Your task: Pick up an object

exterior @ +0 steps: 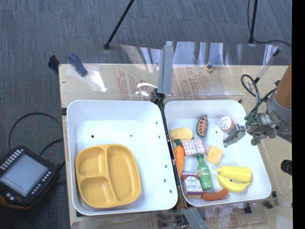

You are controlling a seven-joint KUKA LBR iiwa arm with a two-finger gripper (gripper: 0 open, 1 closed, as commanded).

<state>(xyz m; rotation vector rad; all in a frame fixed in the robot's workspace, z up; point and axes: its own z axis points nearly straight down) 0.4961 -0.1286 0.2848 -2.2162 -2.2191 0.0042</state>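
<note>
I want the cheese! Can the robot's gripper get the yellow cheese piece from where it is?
Probably yes. The gripper hangs just above and right of the cheese, whose top is uncovered; the green bottle lies close beside it.

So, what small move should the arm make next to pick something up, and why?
Probably a short move down and toward the cheese wedge. The gripper hangs over the right bin with nothing between its fingers, and the cheese lies just beside it, a little apart from the green bottle and bananas, so there is less risk of bumping the neighbours.
</note>
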